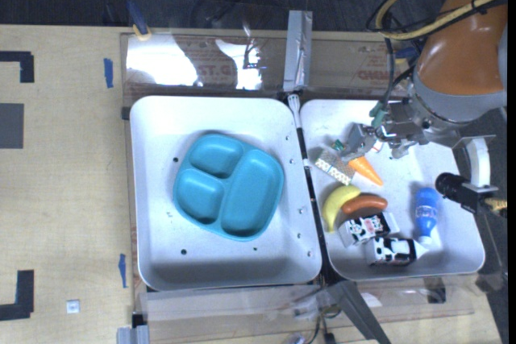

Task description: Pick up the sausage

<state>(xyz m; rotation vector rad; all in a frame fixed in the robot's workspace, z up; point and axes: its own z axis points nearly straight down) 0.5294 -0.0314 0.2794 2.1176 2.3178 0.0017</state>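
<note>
Black-and-white cow toy (393,250) sits lowest in my right bin (472,254), closest to the lens, with a second small black-and-white piece (363,228) touching it on its upper left. Sausage (364,204), the brown-red one I am after, lies just above that second piece, resting against the right side of the yellow banana (336,204); nothing on top of it. Orange carrot (367,168) lies just above the sausage, a white strip with dots (334,168) to the carrot's left. Blue bottle (426,213) stands off to the sausage's right, apart from it. My gripper (372,134) hangs above the carrot, up and away from the sausage, near the bin's back half; the jaws are lost in cable and metal clutter, so I cannot tell whether they are open or closed, and I see nothing held in them. Left bin (149,197) holds the blue divided plate (229,185), well away from the sausage. Progress: nothing picked yet. By my reckoning what is left is all of it: move over the sausage, descend, close, lift. Banana crowding its left side looks like the main risk.
</note>
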